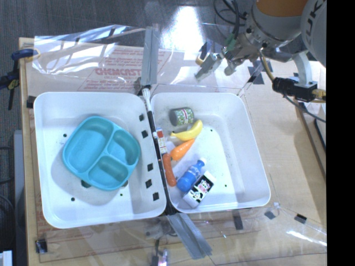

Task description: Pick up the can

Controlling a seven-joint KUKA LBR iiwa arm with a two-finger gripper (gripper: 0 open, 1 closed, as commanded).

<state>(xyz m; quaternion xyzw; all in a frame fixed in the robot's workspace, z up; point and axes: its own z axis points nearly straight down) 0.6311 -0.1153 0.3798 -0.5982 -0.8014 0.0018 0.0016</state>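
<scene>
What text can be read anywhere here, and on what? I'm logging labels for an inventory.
"CHEMCAST" in red, on the clear plastic sheet behind the bins; smaller red print around it is too blurred.
Letters on the arm's grey housing: cut off, unreadable.
Can, milk carton, blue bottle: labels too small.

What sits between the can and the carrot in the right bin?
The banana, in the camera view: it lies just below the can and above the carrot.
</scene>
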